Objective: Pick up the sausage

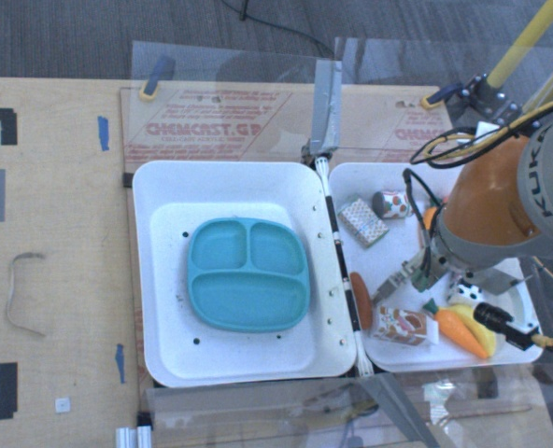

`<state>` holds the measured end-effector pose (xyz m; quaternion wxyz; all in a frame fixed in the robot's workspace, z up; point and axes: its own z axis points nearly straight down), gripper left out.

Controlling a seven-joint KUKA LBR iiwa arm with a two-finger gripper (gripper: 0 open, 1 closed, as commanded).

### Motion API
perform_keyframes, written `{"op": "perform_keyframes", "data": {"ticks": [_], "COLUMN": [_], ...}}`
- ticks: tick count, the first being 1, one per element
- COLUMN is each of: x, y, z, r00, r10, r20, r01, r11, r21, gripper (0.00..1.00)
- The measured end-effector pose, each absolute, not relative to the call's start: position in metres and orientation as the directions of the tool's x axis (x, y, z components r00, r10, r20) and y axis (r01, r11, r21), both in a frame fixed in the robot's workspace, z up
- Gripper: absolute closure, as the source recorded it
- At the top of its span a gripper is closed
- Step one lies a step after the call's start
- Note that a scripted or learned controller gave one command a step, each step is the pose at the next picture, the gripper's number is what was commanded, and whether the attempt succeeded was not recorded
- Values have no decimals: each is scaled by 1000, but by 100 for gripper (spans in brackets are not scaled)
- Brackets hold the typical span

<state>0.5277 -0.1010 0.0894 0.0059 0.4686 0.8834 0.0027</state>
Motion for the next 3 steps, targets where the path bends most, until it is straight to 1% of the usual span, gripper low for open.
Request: {"op": "perform_keyframes", "data": {"ticks": [1,2,3], "x": [542,527,527], "y": [-102,-97,-97], "z": [89,90,90], "r00": [-626,-822,-822], "r10": [780,569,569], "r20": [-6,-16,-16], "r01": [780,569,569], "r11": [626,822,823], "r21": [6,9,9], "gripper": [0,0,0]}}
